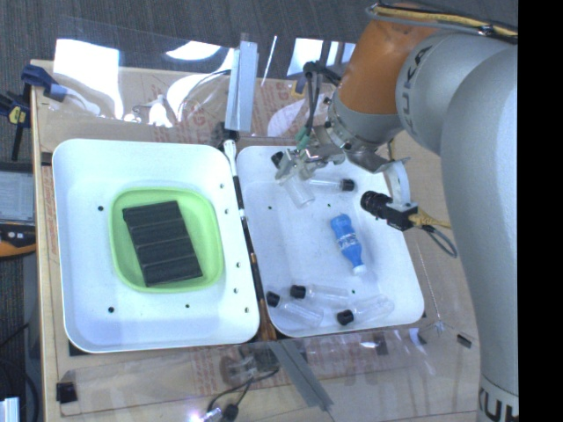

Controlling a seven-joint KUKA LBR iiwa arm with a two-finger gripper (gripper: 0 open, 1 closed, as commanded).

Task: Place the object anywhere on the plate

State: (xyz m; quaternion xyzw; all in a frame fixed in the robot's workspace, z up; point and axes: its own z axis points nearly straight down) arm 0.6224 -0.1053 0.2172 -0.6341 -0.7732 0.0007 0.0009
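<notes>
The gripper (295,163) sits low over the far left corner of the right bin (400,275), and whether its fingers are spread or closed cannot be told from this slanted overhead view; nothing can be made out between them. Just beside it on the bin floor lies a clear tube with a black cap (330,183), touching or nearly touching the tool, though which is hard to say. Further out, near the bin's middle, rests a small blue bottle (347,239), and along the near edge lie several more clear tubes with black caps (327,304). The grey arm (457,86) with its orange band reaches in from the right above all of this. Across the divide, the left bin (79,262) holds the green plate (120,236), which already bears a dark ribbed block (161,242). Judged from this, the task is at its start: no object has been lifted, and picking, carrying across and setting down on the plate all remain.
</notes>
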